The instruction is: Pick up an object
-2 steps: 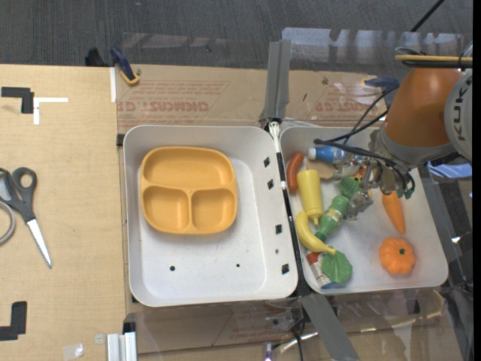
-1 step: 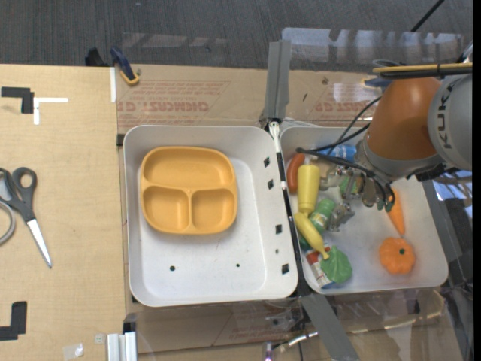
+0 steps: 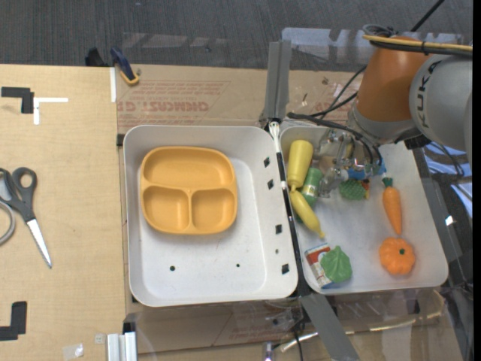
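The gripper (image 3: 334, 173) is down among the toys in the right bin (image 3: 421, 277), whether clenched or released I cannot tell, a green object (image 3: 353, 190) just beside it, so this looks like the grasp attempt, with closing and lifting next.

The grey arm (image 3: 443, 96) is reached in from the right. The gripper (image 3: 336, 173) is pointed down low.
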Motion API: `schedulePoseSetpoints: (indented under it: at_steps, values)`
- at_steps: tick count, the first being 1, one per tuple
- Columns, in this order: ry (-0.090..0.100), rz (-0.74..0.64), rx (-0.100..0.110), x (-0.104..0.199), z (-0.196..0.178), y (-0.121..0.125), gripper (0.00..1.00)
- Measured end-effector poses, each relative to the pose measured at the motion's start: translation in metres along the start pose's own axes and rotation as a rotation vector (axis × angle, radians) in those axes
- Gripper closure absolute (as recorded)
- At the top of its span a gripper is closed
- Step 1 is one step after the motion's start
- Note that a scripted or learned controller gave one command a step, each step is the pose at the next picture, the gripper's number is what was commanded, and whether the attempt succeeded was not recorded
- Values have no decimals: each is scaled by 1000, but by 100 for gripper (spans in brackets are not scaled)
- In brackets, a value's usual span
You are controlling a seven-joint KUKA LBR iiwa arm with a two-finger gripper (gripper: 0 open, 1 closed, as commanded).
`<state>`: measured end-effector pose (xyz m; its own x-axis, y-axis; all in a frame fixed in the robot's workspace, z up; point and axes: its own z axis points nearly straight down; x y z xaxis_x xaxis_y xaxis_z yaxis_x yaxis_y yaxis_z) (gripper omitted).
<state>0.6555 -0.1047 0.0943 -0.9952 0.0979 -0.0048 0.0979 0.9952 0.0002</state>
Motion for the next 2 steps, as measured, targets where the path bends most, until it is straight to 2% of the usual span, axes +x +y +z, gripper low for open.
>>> schedulePoseSetpoints:
  at_steps: [1,2]
  values:
    - [1,64,1,66,1,-40,0]
    - [0,99,1,43,2,7,0]
